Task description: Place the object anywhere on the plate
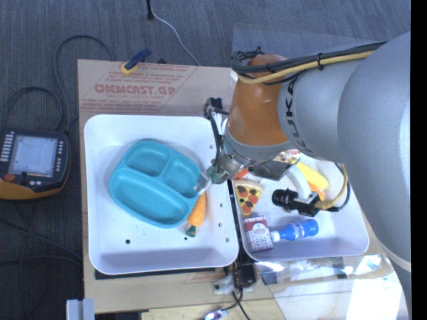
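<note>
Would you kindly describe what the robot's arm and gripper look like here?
The arm is a thick, rounded grey shell with an orange band above the wrist, black lettering beside it, and yellow and black cables along it. The gripper is small and dark.

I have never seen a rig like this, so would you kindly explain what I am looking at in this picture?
The big grey machine with the orange band is a robot arm, reaching in from the right. The one camera is fixed above the bench and looks down at a slant. Two shallow white bins sit side by side. The left bin holds a blue divided plate, with a toy carrot lying beside its lower right edge. The right bin holds a toy pizza slice, a small red carton, a blue bottle and a banana. The arm's claw hangs at the plate's right rim. From this angle I cannot tell whether it holds anything.
</note>
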Controlling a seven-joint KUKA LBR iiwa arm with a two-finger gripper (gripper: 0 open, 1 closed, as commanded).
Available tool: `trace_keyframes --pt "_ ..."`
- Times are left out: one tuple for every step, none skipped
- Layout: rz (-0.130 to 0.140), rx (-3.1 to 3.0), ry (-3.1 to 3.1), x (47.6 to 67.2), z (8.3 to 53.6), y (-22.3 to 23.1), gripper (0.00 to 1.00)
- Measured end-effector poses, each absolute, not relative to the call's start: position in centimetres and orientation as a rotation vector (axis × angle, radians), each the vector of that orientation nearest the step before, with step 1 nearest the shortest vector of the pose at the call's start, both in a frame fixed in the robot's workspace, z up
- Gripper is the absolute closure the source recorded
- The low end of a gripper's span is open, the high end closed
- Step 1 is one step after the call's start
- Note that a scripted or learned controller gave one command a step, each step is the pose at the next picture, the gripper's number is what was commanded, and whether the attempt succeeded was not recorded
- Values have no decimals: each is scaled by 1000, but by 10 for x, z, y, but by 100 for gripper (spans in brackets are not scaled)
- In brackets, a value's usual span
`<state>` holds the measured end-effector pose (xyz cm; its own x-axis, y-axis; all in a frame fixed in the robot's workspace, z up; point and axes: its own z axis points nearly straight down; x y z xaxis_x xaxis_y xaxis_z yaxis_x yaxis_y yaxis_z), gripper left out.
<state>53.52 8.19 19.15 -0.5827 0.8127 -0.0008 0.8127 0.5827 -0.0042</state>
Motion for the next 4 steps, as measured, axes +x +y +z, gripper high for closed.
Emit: trace_keyframes --pt "1 -1535 -2739 518 211 164 100" --pt "9 -1540 -2737 519 219 161 100" --pt "7 -1823 -2557 512 216 223 100" --pt "1 -1319 -2857 523 286 157 100"
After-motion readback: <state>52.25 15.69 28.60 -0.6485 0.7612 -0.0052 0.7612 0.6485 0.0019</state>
